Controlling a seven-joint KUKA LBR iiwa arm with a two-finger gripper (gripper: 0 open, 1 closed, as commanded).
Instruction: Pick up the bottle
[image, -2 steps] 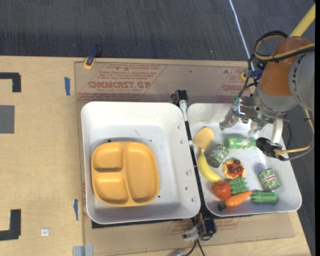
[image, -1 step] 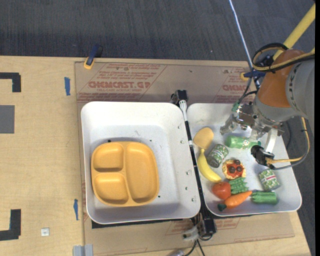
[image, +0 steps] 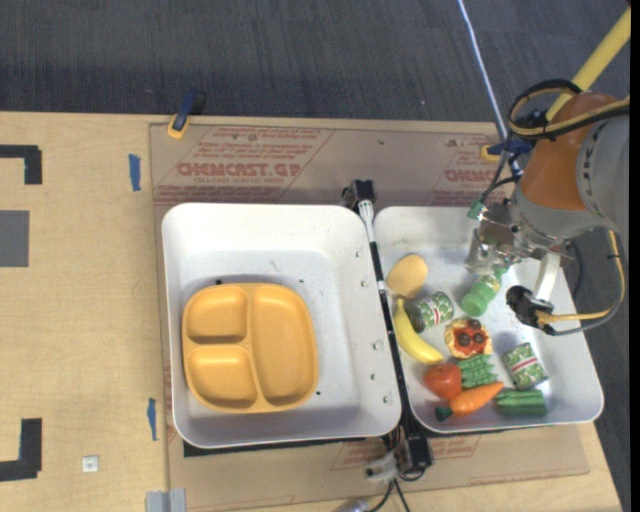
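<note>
Dark grey carpet runs across the top of the scene, and below it sits a pale wooden bench covered partly by a sheet of brown cardboard printed with red lettering. Two shallow white bins rest side by side on the cardboard.

Take the left bin as the landmark. Inside it lies a yellow divided plate with three compartments. Touching its right-hand edge is the right bin, which holds a cluster of toy food.

The green bottle lies tilted in the upper middle of the right bin, well to the right of the left bin. Between the bottle and the left bin are a yellow lemon-like piece, a small green-labelled can and a banana. Further down the right bin sit a small pizza-like round, a tomato, a carrot, a green vegetable piece and a second green-labelled can.

The grey arm with its orange band reaches in from the far right. Its gripper hangs just above the top end of the bottle, very close to it. Whether the jaws are open or closed cannot be told from this angle, and the bottle is not seen between them.
</note>
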